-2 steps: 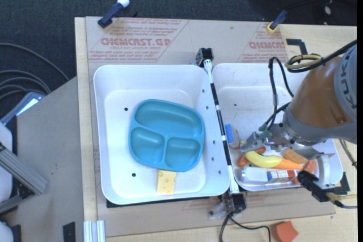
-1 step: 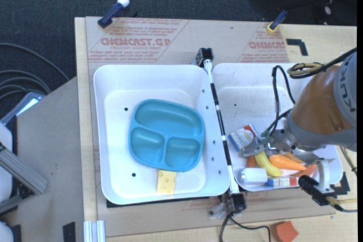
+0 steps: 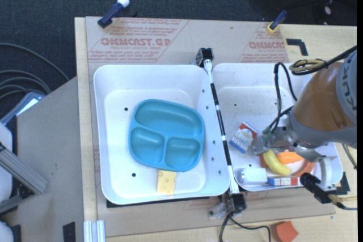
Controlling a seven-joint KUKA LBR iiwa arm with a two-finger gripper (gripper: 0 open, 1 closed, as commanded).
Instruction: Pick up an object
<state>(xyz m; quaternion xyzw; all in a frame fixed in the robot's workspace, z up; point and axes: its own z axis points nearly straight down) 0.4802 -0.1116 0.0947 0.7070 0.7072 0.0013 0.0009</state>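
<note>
Arm [image 3: 317,107]: reached low into the right bin [image 3: 244,79], likely for the banana [image 3: 276,162].
Gripper [image 3: 271,143]: grip cannot be told.
Blue plate [image 3: 166,134]: left alone.

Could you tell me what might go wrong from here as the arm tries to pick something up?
The banana, orange item, small carton and tube lie crowded in the right bin, so the hand may nudge neighbours or grab two. It is also near the bins' divider, risking a bump.

Bins [image 3: 108,122]: white; divided plate [image 3: 166,134]: light blue; cheese slice [image 3: 166,182]: pale yellow; banana [image 3: 275,162]: yellow; arm [image 3: 323,107]: grey with orange band.
</note>
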